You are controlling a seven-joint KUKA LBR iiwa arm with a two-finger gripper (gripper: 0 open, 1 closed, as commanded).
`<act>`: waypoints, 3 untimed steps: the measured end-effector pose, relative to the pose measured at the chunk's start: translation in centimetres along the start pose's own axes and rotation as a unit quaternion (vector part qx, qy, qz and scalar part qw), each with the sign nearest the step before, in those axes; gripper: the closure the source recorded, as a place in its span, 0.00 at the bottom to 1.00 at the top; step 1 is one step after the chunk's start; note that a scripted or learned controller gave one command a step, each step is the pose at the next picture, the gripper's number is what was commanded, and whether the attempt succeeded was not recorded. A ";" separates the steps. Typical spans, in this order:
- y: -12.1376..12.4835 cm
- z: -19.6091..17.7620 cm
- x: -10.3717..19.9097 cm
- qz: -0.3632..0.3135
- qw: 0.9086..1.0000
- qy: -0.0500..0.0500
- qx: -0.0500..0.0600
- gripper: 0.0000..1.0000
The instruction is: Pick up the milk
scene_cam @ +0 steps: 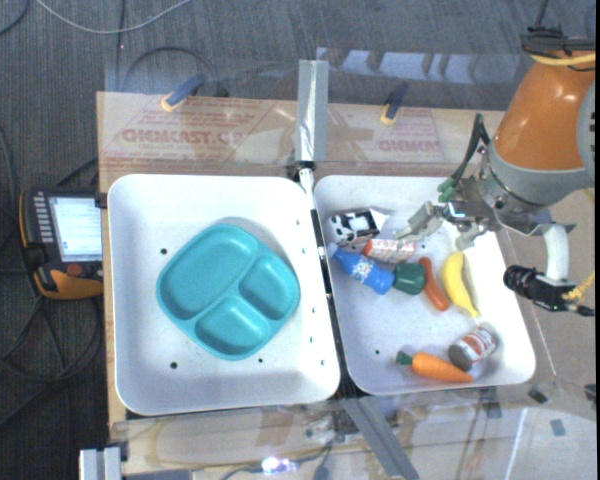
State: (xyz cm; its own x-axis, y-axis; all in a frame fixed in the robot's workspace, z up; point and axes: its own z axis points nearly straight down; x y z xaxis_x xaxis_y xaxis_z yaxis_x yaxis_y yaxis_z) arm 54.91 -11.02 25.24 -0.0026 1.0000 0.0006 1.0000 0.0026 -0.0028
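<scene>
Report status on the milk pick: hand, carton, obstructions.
Hand low over right bin, grip state unclear. Milk carton lying free at bin's upper left corner. Blue bottle crowds it from below; banana and carrot well off.

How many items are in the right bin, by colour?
Black-and-white: 1, milk
Blue: 1, bottle
Green: 1, pepper
Orange or red: 2, chilli, carrot
Yellow: 1, banana
Brown: 1, can
Total: 7
</scene>
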 end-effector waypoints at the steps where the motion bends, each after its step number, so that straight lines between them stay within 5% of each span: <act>1: 6.3 -3.4 3.7 0.062 0.998 0.000 0.000 0.00; 3: 10.0 12.1 1.6 0.018 1.000 -0.002 0.000 0.00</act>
State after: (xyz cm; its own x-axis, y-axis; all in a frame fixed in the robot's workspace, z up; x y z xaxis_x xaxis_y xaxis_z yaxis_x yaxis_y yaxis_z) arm 64.88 -9.40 13.07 0.0330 0.9995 -0.0034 0.9995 -0.0330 -0.0030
